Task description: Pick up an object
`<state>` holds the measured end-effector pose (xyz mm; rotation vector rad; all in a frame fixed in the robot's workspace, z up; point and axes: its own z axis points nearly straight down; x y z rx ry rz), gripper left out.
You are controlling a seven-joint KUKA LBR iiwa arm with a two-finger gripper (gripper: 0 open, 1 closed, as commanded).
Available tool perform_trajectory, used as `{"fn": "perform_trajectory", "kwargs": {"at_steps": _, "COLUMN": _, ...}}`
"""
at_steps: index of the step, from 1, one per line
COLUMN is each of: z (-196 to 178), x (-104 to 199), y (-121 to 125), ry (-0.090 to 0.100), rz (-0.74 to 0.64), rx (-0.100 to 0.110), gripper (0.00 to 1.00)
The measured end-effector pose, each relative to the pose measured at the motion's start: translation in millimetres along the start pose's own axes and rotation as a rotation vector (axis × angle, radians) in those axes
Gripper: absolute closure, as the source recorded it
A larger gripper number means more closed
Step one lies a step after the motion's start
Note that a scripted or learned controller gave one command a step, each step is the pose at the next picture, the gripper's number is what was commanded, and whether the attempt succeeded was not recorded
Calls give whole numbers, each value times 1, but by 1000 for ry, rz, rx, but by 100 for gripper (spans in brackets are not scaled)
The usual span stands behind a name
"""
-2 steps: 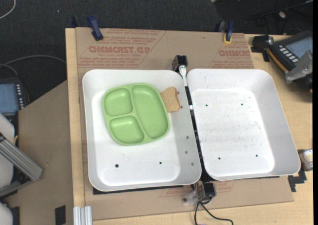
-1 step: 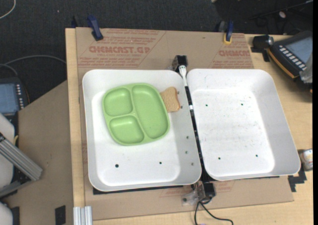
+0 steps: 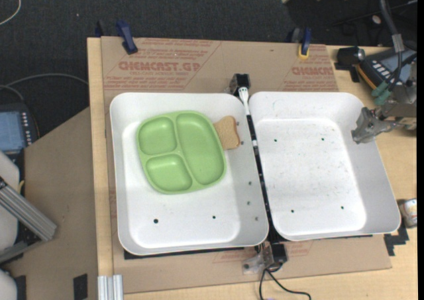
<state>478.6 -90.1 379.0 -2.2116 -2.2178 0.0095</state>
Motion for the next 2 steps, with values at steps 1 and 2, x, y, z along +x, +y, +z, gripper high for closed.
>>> {"fn": "perform_trajectory", "kwargs": {"at_steps": 1, "z": 49, "x": 118, "y": 1, "ry": 1, "rz": -11, "rx": -3, "gripper": 100}}
{"fn": "perform_trajectory", "kwargs": {"at_steps": 2, "z": -34, "x": 167, "y": 1, "ry": 1, "rz": -5, "rx": -21, "gripper": 100}}
